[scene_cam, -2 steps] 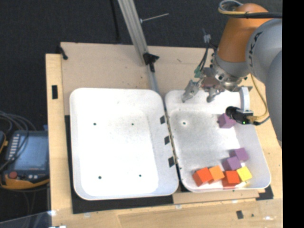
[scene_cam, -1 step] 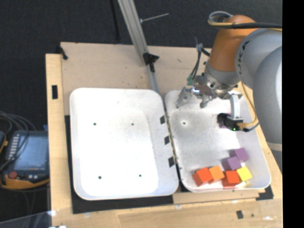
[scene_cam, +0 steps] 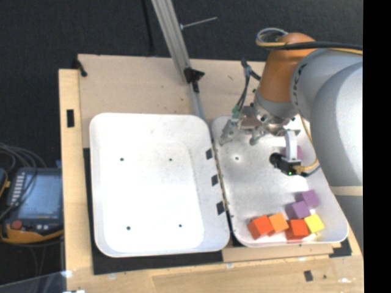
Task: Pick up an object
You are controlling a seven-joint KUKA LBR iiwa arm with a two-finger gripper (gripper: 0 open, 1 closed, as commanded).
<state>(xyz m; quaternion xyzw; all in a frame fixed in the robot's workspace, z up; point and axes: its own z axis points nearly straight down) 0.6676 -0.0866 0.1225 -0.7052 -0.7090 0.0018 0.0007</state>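
Nearest us, orange blocks (scene_cam: pixel 269 224), a yellow block (scene_cam: pixel 314 223) and purple blocks (scene_cam: pixel 303 204) cluster in the right bin (scene_cam: pixel 244 182), well below our gripper (scene_cam: pixel 239 134), whose state we cannot tell. Left of it sits the left bin (scene_cam: pixel 149 182); nothing blocks the way.

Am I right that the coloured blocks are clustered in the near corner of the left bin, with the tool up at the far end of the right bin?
Not quite: the camera view shows the coloured blocks clustered in the near corner of the right bin, not the left bin. The tool is indeed up at the far end of the right bin.
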